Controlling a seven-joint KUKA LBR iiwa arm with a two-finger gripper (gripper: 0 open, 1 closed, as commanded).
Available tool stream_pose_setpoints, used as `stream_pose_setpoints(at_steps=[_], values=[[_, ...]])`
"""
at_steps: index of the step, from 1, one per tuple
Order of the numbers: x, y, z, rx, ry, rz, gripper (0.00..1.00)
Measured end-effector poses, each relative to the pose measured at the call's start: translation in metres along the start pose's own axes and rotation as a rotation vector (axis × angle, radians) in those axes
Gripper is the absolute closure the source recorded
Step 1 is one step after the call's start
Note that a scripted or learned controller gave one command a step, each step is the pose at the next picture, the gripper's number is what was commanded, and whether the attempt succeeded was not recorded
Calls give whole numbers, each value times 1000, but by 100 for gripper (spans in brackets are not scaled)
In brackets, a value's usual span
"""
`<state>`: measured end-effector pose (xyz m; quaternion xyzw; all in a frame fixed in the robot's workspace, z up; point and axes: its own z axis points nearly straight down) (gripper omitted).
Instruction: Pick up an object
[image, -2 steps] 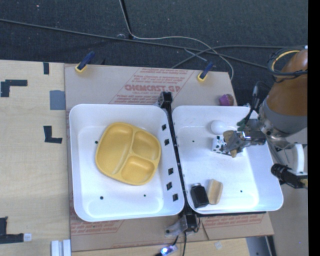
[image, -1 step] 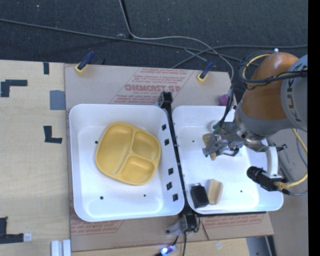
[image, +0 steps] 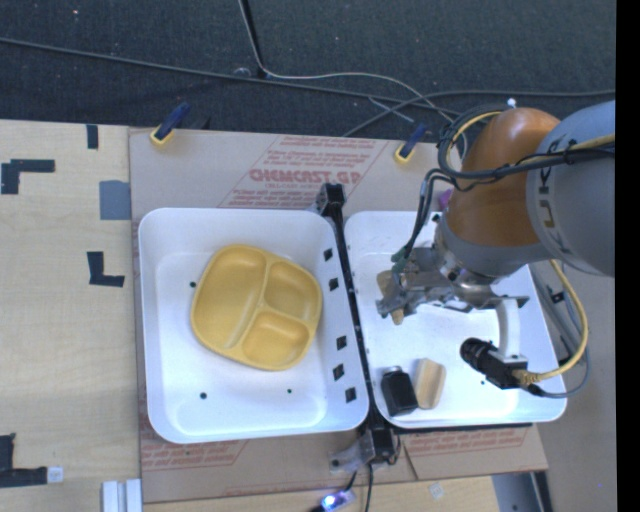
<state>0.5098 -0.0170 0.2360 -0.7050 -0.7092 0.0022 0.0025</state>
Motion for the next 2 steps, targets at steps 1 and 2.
stream_pose_setpoints(at_steps=[1, 2], values=[[56, -9, 15, 1, 0, -1, 100], [105, 1, 20, 0, -1, -2, 100]])
